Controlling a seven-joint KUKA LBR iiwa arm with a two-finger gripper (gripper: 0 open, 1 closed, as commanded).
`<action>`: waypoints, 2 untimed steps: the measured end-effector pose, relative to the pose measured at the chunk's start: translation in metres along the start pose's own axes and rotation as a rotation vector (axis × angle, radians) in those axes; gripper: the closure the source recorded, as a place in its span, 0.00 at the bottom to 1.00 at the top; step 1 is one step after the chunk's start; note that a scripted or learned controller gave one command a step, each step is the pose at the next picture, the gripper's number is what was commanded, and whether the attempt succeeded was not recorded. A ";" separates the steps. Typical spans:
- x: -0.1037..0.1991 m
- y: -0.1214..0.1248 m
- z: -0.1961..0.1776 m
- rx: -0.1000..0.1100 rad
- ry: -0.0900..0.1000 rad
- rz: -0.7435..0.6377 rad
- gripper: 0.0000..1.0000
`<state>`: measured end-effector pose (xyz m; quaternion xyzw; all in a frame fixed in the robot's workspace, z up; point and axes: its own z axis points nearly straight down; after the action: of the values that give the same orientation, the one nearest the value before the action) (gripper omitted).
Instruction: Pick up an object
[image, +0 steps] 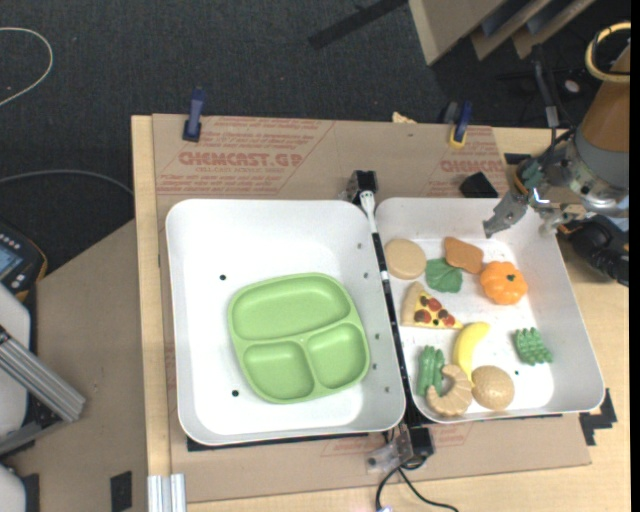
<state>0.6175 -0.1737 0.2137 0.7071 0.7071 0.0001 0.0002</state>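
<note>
Toy foods (470, 320) lying in right bin (570, 300), jaws (522, 212) spread open and empty above its far edge

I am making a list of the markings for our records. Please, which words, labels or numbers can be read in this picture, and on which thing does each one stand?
"CHEMCAST G…": red print on the brown board under the bins, behind the left bin; its end is blurred.
Smaller red lines around it: too blurred to read.
Red print on the board behind the right bin: partly covered, unreadable.
</note>
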 end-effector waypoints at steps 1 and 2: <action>0.006 -0.044 0.107 -0.016 -0.006 0.000 0.00; 0.064 -0.111 0.129 0.005 0.003 0.000 0.00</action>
<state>0.5061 -0.1101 0.0845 0.7071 0.7071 -0.0006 -0.0027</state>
